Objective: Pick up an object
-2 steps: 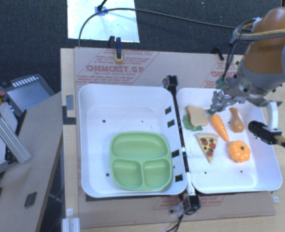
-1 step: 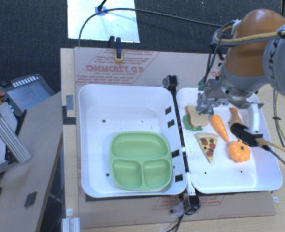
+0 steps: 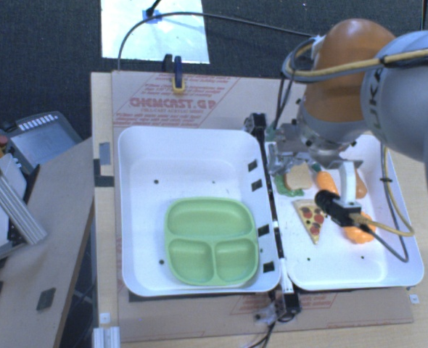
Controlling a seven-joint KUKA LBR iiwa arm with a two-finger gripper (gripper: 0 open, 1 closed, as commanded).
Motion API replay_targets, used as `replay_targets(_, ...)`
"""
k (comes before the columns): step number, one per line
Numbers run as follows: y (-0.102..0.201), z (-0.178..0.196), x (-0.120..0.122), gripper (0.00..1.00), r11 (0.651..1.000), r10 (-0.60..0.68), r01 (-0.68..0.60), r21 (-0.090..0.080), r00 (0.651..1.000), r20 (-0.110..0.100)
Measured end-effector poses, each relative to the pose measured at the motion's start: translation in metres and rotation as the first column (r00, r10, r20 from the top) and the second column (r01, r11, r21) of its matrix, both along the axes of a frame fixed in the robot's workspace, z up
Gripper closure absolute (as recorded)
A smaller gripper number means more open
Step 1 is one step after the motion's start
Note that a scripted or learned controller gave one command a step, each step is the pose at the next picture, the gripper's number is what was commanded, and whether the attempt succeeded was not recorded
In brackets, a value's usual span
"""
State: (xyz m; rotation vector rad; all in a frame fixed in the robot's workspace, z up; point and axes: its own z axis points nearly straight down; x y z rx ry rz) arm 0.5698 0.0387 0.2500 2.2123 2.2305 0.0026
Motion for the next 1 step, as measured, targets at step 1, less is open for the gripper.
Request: replay_targets(1,0.0469,-0.0176,0.0048,1.00,1.000,0.001,-0.001,0.000,1.000,-0.001)
